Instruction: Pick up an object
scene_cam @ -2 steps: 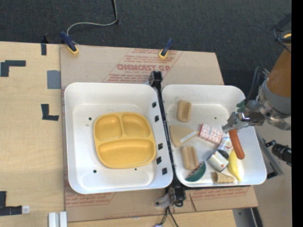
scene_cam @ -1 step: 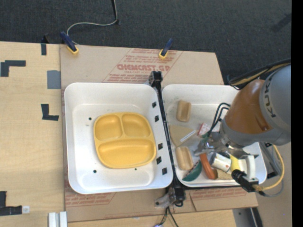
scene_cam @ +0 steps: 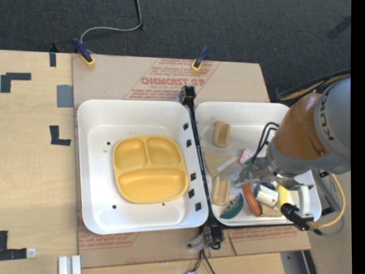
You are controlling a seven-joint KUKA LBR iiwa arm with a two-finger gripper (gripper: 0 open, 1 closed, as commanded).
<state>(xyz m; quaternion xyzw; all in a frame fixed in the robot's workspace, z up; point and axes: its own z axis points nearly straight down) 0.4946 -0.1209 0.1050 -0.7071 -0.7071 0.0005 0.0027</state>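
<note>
While the pincer (scene_cam: 251,178), its state unclear, hangs low in the right bin (scene_cam: 245,112), an orange carrot (scene_cam: 251,201) lies just below it.

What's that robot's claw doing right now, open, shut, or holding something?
Gripper: down in the right bin among the small objects; open, shut or holding something cannot be told from this view.

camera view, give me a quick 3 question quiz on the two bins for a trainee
1. True or false: the yellow divided plate lies in the left bin.
2. Which bin is the arm reaching into? A) left bin B) right bin
3. Fill in: two tan blocks lie in the right bin, one near the top and one near the ____ edge.

Key: 1 true; 2 B; 3 bottom.
</note>
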